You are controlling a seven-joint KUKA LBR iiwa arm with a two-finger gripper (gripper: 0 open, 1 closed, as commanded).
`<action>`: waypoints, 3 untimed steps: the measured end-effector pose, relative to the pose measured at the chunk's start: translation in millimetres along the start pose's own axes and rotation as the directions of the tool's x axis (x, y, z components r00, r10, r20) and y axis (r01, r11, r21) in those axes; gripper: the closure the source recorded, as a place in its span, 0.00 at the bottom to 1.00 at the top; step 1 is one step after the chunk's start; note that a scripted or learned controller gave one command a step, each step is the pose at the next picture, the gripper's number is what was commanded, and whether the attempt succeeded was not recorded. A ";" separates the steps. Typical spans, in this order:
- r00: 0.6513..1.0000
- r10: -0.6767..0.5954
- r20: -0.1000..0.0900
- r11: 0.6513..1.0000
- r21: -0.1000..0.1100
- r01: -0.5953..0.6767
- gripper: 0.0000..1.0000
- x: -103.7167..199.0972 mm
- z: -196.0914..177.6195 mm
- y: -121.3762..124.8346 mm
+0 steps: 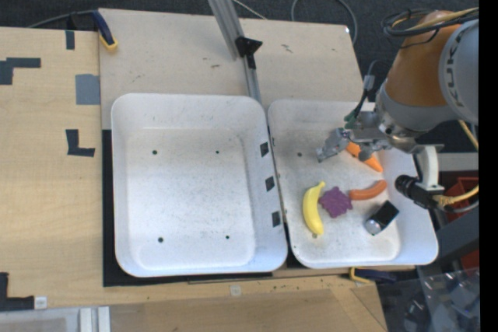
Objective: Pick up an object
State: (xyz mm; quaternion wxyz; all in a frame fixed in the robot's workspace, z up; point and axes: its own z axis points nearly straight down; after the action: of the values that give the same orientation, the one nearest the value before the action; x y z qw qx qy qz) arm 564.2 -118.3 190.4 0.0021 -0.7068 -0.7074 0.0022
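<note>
Over the right bin (405, 245), the grey and orange arm (424, 82) is reaching in from the right side and hanging its gripper (336, 145) above the bin's upper middle, while the left bin (132, 183) is lying beside it with nothing of the task in it. Judging by this, the approach step is underway and no object is being carried, since nothing is showing between the gripper and the bin floor. Whether the jaws are spread or pressed together I cannot tell; the tip is too small and blurred. Below the gripper, toward the bin's near side, the candidates are lying close together: a yellow banana (313, 207), a purple piece (335, 201) touching or just beside it, an orange carrot-like piece (366, 190) to the right, a small dark block (380, 217) near the bin's lower right corner, and another orange piece (367, 157) partly hidden under the wrist. The next move is probably calling for choosing one target, shifting over it, and descending squarely; the banana and purple piece are crowding each other, which could spoil a grasp.
</note>
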 end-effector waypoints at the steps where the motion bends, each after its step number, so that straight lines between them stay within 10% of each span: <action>1: 1.000 0.001 -0.001 1.000 0.002 -0.001 0.00 -0.8 52.9 -11.6; 2: 1.000 0.000 0.002 1.000 -0.005 0.000 0.00 -0.7 103.2 -11.4; 3: 1.000 -0.001 0.000 1.000 -0.005 0.001 1.00 0.1 91.4 -11.4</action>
State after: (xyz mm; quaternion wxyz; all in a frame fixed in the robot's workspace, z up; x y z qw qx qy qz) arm 552.3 -118.3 99.1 0.0004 -0.7066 -0.7076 0.0005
